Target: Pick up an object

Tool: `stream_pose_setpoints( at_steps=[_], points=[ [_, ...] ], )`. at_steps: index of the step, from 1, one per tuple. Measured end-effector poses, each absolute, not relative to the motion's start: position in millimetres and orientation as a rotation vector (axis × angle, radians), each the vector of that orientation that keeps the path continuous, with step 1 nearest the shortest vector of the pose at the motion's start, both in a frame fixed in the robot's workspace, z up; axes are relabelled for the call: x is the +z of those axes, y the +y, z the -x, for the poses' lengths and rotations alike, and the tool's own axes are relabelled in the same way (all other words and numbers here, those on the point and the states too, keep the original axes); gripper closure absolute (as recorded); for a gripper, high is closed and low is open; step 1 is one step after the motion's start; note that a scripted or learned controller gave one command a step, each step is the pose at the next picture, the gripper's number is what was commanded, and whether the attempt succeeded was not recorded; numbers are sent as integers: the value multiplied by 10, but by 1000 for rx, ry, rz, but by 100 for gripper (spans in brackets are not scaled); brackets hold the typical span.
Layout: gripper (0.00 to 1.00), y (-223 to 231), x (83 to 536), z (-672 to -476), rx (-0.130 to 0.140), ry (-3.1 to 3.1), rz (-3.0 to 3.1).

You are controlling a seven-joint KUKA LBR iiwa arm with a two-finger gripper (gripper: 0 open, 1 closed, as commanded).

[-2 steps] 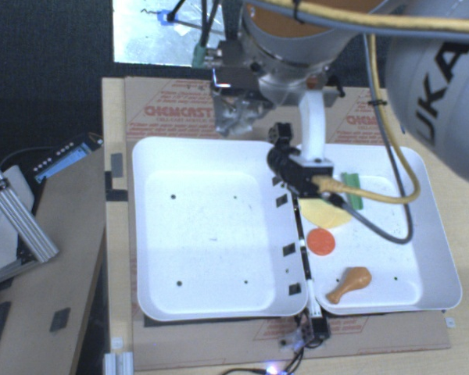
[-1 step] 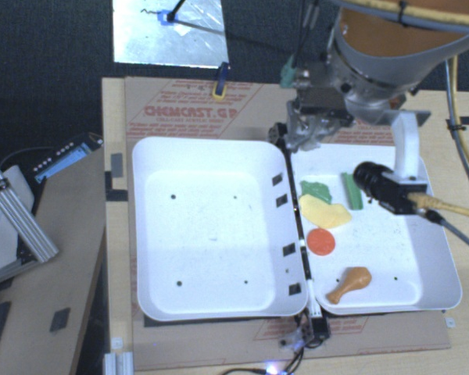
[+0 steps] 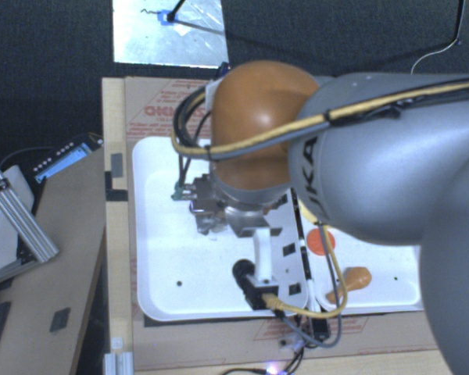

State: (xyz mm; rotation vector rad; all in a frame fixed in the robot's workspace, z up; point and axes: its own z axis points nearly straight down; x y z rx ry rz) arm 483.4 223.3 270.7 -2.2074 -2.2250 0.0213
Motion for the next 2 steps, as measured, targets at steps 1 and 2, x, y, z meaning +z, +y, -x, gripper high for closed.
stream_pose_setpoints(
  at_steps=[1,2],
  points=[
    [100,2350,4196,-5335,-30,-2232,2222],
    [100,1632,4827,-5355,-12,-2220,2231]
  ],
)
